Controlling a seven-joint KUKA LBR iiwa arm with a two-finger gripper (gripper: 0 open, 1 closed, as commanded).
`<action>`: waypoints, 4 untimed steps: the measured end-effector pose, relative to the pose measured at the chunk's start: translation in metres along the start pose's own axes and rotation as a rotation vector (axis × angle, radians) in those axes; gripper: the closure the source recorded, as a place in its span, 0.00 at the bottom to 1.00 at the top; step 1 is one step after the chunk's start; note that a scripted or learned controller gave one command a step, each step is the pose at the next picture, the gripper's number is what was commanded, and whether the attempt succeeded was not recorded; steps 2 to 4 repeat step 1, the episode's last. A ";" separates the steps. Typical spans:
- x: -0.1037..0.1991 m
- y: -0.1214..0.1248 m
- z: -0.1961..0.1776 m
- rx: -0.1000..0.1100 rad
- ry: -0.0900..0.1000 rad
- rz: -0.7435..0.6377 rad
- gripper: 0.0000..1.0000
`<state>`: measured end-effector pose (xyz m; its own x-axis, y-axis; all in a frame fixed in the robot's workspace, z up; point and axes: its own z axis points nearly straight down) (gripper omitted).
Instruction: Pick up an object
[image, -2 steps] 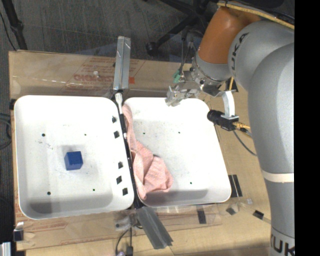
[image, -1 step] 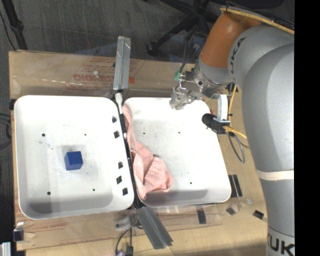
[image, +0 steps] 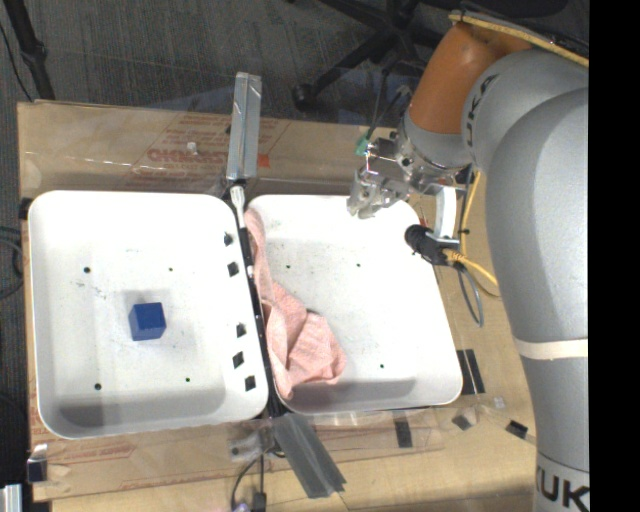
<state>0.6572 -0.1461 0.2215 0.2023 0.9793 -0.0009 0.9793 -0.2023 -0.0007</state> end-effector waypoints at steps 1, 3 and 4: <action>0.002 0.000 -0.010 0.002 0.000 -0.007 1.00; 0.002 0.000 -0.010 0.002 0.000 -0.007 1.00; 0.002 0.000 -0.010 0.002 0.000 -0.007 1.00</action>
